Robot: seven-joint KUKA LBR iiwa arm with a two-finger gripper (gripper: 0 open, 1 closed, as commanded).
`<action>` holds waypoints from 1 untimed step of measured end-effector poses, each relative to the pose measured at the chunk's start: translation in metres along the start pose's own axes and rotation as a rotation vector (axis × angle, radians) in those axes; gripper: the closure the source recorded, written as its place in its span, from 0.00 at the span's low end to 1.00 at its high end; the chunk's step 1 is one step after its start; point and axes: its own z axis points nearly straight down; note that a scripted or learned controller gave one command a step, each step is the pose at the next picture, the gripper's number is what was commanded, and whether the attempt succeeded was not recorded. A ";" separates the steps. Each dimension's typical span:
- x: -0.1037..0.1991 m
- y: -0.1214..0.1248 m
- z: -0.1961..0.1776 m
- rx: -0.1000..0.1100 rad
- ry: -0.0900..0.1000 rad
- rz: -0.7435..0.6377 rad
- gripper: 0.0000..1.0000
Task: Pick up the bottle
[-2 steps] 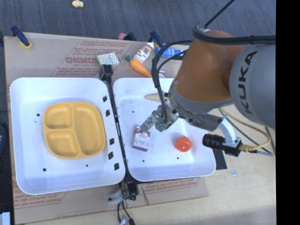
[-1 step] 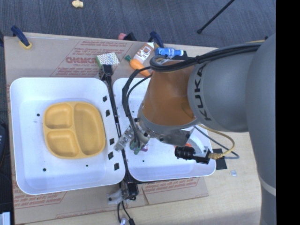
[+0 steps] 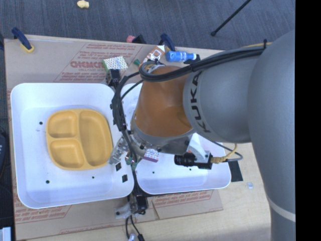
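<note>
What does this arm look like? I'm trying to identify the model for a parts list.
The arm has a bulky, rounded grey shell with "KUKA" in dark letters on its side. Above the wrist sits a wide orange band. Black cables loop along the outside of the shell and run down past the band. A small black cylindrical fitting with a yellowish lead sticks out near the wrist.

A: Left bin (image 3: pixel 20 134)?
B: Yellow three-compartment tray (image 3: pixel 78 137), flat, left of centre.
A: Beyond the bins?
B: Cardboard sheet (image 3: pixel 75 64) on the counter, blue clamp (image 3: pixel 22 39) at its far left corner. Yellow scrap (image 3: pixel 83 4) on the floor.
</note>
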 end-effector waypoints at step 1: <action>-0.011 -0.015 -0.114 -0.003 -0.005 -0.003 1.00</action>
